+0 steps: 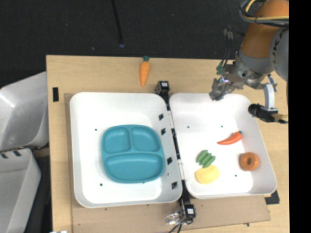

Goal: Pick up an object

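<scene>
The right bin (194,110) holds a red chili pepper (230,139), a green pod-like vegetable (205,158), a yellow lemon-like fruit (207,174) and a brown donut (250,161). An orange carrot (144,71) lies on the bench behind the left bin. My gripper (219,90) hangs over the right bin's far rim, well away from the toys, with nothing visible between its fingers.
A blue divided plate (131,153) lies in the left bin (82,130). A black clamp (162,87) sits where the bins meet at the back. The grey and orange arm (260,38) comes in at the upper right.
</scene>
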Controlling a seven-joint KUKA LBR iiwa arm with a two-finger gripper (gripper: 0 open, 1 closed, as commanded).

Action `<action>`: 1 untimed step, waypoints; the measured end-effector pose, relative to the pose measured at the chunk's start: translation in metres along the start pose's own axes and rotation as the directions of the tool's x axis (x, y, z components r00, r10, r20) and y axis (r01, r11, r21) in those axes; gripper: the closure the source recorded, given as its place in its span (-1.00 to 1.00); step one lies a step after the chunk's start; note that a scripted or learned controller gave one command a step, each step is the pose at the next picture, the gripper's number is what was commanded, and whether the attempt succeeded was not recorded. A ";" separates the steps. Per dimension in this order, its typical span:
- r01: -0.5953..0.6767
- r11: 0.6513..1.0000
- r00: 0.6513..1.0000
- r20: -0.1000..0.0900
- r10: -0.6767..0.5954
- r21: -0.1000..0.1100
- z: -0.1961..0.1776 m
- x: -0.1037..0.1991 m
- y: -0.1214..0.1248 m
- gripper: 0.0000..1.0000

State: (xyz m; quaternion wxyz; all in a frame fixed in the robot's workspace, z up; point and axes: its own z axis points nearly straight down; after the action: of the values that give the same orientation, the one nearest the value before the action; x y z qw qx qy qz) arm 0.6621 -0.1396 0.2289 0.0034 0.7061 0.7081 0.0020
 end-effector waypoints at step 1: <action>0.002 1.000 1.000 -0.002 -0.002 0.008 0.007 0.050 0.000 1.00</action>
State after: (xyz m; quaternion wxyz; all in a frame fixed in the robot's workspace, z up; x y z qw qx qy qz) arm 0.6620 -0.0898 0.2220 -0.0001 0.7052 0.7090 0.0000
